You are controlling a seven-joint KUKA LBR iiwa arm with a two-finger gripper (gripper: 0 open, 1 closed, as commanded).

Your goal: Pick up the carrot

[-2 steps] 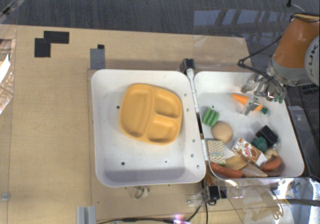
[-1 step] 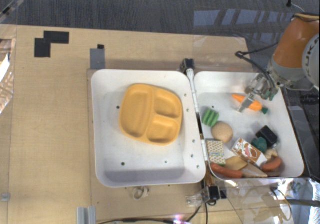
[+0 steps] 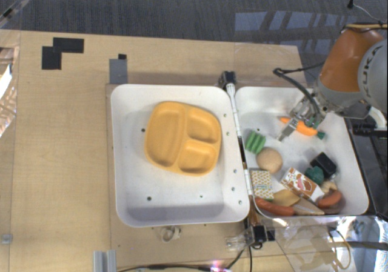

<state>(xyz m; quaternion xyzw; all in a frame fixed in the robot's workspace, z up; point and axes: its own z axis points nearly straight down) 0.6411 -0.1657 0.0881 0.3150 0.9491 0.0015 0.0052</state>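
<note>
The carrot (image 3: pixel 307 131) is orange with a green end and lies in the upper part of the right bin (image 3: pixel 348 143), pointing left to right. My gripper (image 3: pixel 295 122) hangs directly over the carrot's left half and covers its middle. An orange tip shows to the gripper's left, and the thicker part and green end show to its right. Whether the carrot rests on the bin floor or is lifted is unclear.
Below the carrot, the right bin also holds a green ridged piece (image 3: pixel 255 142), a beige ball (image 3: pixel 270 159), a small carton (image 3: pixel 301 183), a dark block (image 3: pixel 322 164) and sausages (image 3: pixel 274 208). A yellow divided plate (image 3: pixel 182 137) sits in the left bin (image 3: pixel 124 162).
</note>
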